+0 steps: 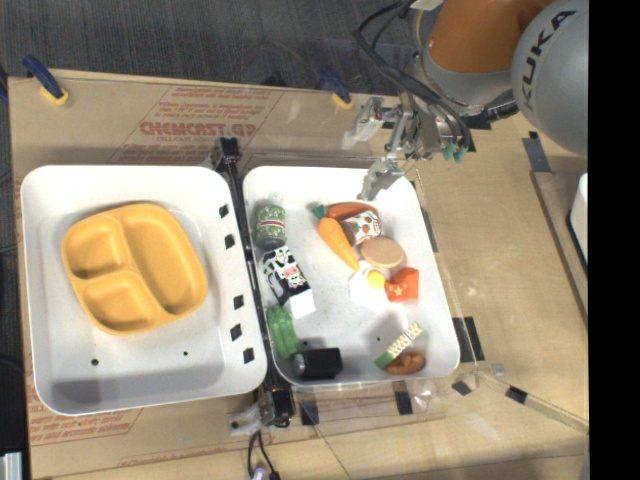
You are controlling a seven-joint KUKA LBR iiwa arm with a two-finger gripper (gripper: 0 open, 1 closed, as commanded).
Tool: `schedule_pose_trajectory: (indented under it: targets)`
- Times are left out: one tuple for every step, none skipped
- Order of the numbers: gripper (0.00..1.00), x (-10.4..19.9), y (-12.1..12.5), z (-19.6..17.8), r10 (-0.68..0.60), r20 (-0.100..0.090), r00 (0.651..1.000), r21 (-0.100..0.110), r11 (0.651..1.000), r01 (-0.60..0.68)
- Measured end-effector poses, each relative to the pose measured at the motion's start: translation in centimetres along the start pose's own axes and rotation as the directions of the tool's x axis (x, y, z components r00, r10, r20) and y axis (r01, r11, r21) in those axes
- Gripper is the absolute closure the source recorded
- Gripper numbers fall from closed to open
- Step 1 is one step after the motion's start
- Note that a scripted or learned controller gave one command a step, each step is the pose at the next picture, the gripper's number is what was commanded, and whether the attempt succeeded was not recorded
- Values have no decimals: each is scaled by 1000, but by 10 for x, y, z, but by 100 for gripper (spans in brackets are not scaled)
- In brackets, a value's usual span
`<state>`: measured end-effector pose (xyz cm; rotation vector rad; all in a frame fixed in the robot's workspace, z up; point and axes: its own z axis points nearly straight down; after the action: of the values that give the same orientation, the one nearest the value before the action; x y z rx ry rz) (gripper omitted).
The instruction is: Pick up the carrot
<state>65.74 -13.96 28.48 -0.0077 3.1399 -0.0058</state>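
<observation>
The carrot (338, 244), lying slantwise in the right bin (432, 268) among other small items, looks like a light, stiff, smooth toy best pinched across its thick middle, while the claw (385, 173) hovers above the far rim, spread unclear.

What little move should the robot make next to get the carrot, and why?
Probably the claw should slide a little toward the left bin and toward the bench's near edge, then lower. It hovers at the far rim of the right white bin, while the small orange toy carrot with a green top lies free just beyond it, beside a small printed can.
</observation>
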Motion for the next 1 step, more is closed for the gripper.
schedule_pose_trajectory:
  targets:
    - [0,3,-6,127,144,-11,989,-4,990,-144]
